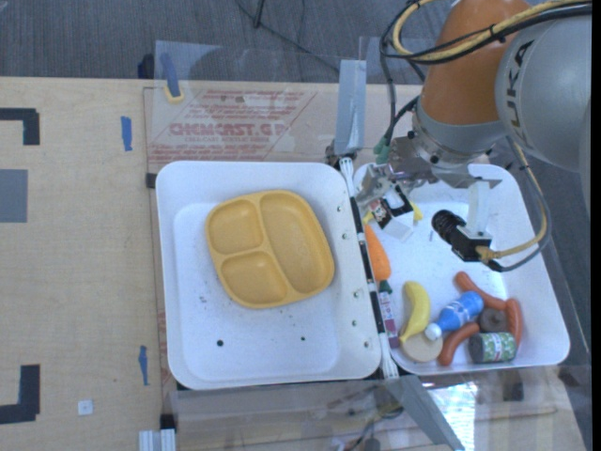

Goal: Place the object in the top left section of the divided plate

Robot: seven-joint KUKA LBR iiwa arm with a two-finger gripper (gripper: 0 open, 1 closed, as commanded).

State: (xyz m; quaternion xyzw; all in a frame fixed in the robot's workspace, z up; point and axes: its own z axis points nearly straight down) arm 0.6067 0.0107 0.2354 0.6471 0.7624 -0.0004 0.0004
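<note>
Jaws I cannot read from up here; my gripper (380, 191) hangs over the far left corner of the right bin (535, 252), just beyond the carrot (377, 252); banana (415, 308), blue bottle (458, 312) and sausages cluster nearer; the yellow divided plate (270, 248) sits in the left bin (178, 280).

two bins (188, 252), one divided plate (269, 248), one banana (415, 308)

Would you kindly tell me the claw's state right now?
Claw: cannot be told; it hangs over the right white bin, above the orange carrot.
</note>
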